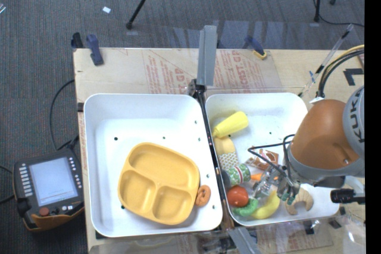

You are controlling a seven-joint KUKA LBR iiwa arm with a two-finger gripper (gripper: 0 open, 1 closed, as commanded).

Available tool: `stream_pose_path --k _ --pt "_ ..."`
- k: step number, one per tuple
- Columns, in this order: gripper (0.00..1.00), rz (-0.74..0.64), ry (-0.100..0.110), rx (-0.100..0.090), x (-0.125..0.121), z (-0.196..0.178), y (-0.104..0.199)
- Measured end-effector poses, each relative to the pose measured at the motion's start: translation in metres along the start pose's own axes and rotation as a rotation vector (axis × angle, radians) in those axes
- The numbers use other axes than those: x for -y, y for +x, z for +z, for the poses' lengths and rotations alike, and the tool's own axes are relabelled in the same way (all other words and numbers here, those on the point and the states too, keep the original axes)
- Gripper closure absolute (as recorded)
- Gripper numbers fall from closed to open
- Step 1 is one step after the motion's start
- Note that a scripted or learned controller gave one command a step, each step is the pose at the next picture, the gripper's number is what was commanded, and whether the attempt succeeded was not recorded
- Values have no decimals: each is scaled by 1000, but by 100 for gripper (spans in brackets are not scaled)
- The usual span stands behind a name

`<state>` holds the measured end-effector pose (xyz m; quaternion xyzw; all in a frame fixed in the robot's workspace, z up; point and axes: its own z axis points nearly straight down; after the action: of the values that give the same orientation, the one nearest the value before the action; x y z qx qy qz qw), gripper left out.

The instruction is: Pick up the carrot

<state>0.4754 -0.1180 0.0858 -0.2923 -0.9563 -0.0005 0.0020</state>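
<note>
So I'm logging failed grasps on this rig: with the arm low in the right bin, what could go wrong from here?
The carrot shows just a small orange sliver wedged among clutter, so the gripper may miss it. The tomato, banana and striped can crowd it closely; the gripper could well catch or shove one of them instead. The arm's orange band hides part of the bin, so a grasp would be hard to confirm.

The arm (357,122), at three o'clock, bears the dark letters "KU" on its grey casing just above the orange band, the rest of the word cut off. The cardboard sheet (178,71) on the worktop, at twelve o'clock from the bins, carries red print, sideways and too blurred to read. The green-banded can (235,172) has illegible label markings.
</note>
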Motion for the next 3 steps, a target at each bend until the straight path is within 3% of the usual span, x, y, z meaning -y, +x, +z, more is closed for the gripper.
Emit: stream_pose_path --k 1,2,3 --pt "100 200 0 6 -28 -2 18" --pt "100 -80 -2 6 -102 -102 67" --pt "100 -166 -2 13 -67 -163 0"
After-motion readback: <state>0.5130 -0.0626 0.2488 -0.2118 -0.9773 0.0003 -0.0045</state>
